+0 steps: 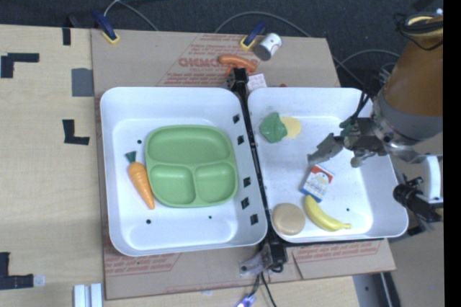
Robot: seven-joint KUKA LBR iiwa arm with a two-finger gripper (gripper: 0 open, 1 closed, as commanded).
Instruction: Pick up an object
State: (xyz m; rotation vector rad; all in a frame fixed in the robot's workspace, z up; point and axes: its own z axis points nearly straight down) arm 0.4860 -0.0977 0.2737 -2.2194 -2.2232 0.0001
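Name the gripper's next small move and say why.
Probably lower straight down: the gripper, fingers spread, hovers in the right bin just above the small carton, with nothing between its fingers and the banana lying close by.

Right bin (374,226) centre open; carton (317,182), banana (325,216) crowd front.

Two white bins are seen side by side on the tabletop (43,176). In the left bin (115,107), a green divided plate (191,165) is laid, with a toy carrot (140,183) just beside its left edge. In the right bin (338,100), a green leafy toy (273,127), a yellow piece (291,127) touching it, a small carton (317,182), a banana (325,217) and a tan round bun (289,218) are found. The gripper (338,152) is held above the carton, its jaws spread apart with nothing between them.
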